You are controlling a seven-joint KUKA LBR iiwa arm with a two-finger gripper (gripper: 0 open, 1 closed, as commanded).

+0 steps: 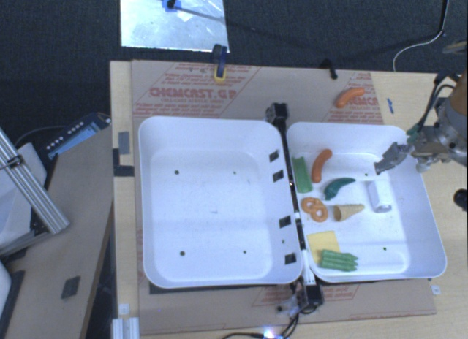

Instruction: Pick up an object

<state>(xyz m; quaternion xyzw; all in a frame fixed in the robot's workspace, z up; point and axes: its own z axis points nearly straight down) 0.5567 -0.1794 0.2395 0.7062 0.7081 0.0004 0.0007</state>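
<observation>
While the gripper (389,158) is hanging over the right bin's (428,253) far right side, how its fingers are set I cannot tell. A white cylinder (378,196) is lying just below it, long axis running near to far. Further left, the cone (349,212) and teal piece (338,186) are crowding together on the smooth white floor.

Dark carpet floor (58,38) surrounds a light wooden bench (453,213).
</observation>
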